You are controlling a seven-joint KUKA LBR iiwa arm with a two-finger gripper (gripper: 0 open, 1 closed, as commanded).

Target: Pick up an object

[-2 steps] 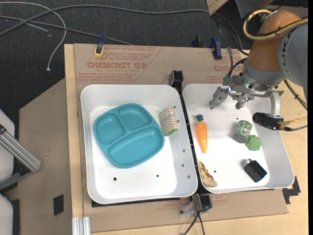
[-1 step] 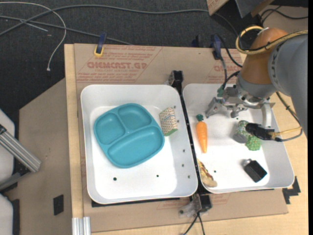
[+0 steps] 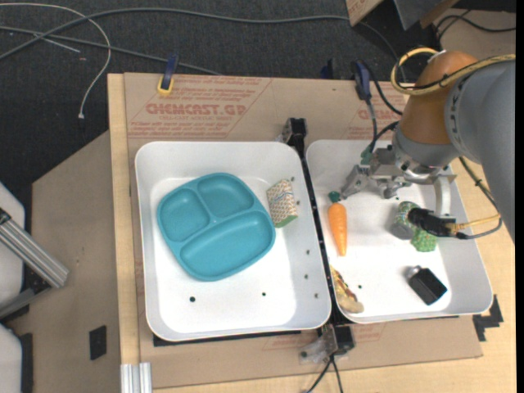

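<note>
My gripper (image 3: 399, 182) hangs over the back of the right bin (image 3: 458, 301), under the grey wrist and its orange band. An orange carrot (image 3: 337, 228) with a green top lies just to its front left, apart from it. A grey and green lumpy object (image 3: 412, 224) sits right in front of the gripper, with a black part and a yellow cable beside it. A small black block (image 3: 427, 285) lies near the bin's front right. A beige, peel-like object (image 3: 347, 291) rests at the front left corner.
The left bin (image 3: 155, 301) holds a blue divided plate (image 3: 215, 224) and a patterned cup (image 3: 282, 201) lying on its side by the right wall. A black clamp (image 3: 295, 129) sits at the back between the bins. The arm covers the right bin's far right.
</note>
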